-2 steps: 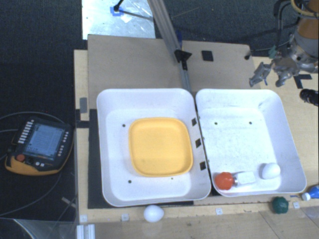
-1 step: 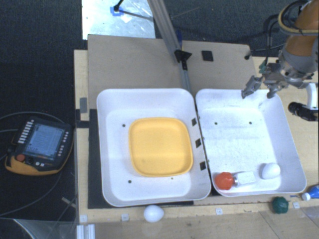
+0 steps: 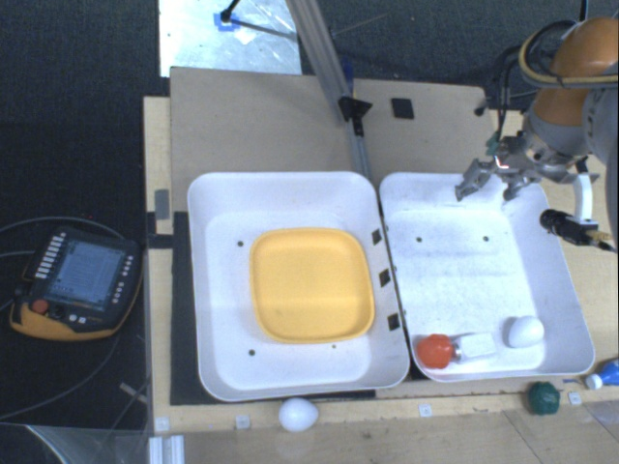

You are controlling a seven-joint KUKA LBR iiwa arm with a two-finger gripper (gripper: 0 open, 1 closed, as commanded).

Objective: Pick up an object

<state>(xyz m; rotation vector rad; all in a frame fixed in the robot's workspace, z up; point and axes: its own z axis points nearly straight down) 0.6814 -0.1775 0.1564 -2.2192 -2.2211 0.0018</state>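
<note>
A pale wooden bench [image 3: 271, 124] stands on dark carpeted floor [image 3: 77, 85], its brown board top reaching toward the far side. On the floor to the left lies a teach pendant [image 3: 75, 283] — grey screen, yellow underside — with thin black cables [image 3: 19, 249] curling around it. At the far edge, a bright glossy patch [image 3: 227, 17] (with a bit of blue tape on it) catches the light, and a grey pole [image 3: 324, 51] slants across it down to the bench.

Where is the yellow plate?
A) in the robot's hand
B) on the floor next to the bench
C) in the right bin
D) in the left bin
D: the yellow plate lies flat in the middle of the left bin, while the hand hangs over the far edge of the right bin.
</note>
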